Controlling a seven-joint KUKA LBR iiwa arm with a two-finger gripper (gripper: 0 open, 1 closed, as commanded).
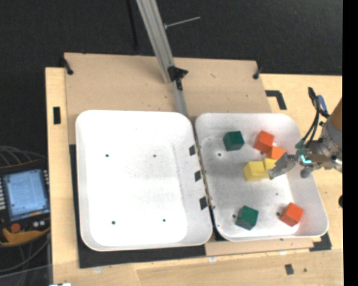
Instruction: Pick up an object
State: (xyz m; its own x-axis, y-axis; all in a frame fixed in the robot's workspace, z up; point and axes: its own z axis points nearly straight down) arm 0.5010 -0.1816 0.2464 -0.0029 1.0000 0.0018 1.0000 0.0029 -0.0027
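The arm enters at three o'clock and reaches low over the right bin (307,219), its pincer (281,167) pointing toward nine o'clock. Whether the pincer is apart or together cannot be told (the tip is a grey blur). It sits just beside the yellow block (256,171), at that block's three o'clock side, below an orange block (265,142). A green block (233,140) lies toward eleven o'clock in the bin, a second green block (247,217) at six o'clock, and another orange block (291,214) at five o'clock. The left bin (83,159) lies alongside on the tabletop (137,79).
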